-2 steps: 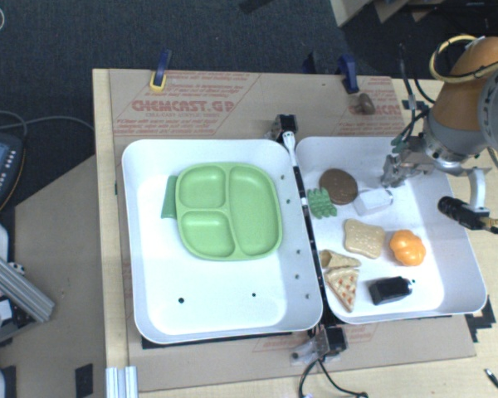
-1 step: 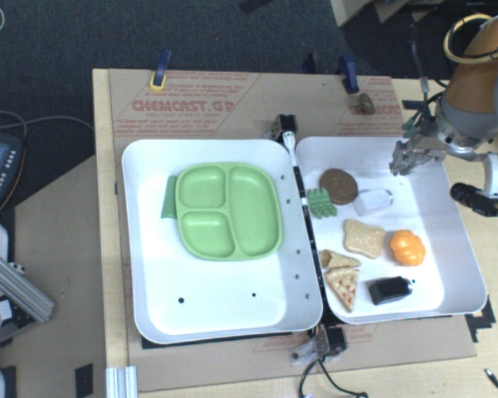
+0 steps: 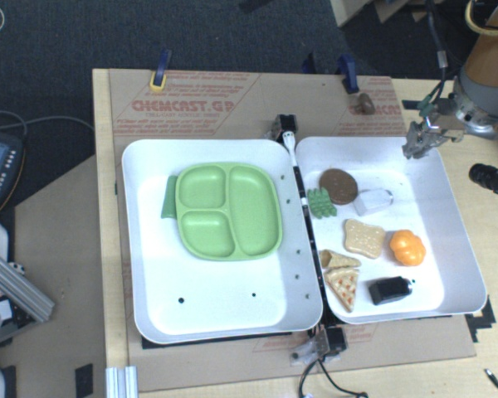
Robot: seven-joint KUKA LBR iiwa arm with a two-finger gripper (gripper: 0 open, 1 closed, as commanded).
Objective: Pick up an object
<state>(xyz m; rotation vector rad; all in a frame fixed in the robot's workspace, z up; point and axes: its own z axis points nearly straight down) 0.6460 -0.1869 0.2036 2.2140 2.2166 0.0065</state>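
Note:
The right bin (image 3: 448, 214) holds several small items: a brown round cookie (image 3: 339, 186), a green toy piece (image 3: 320, 202), a pale clear object (image 3: 373, 199), a slice of toast (image 3: 364, 237), an orange fruit (image 3: 407, 248), two pizza-like wedges (image 3: 342, 287) and a black block (image 3: 388, 290). My gripper (image 3: 417, 144) hangs over the far right corner of that bin, above and to the right of the cookie, well apart from every item. Nothing shows in its grasp.
The left bin (image 3: 149, 288) carries a green divided plate (image 3: 228, 211) with a green cloth edge (image 3: 168, 197) under its left side. Blue and yellow clamps (image 3: 159, 71) hold the board at the far edge. The arm's wrist (image 3: 473, 98) enters from the upper right.

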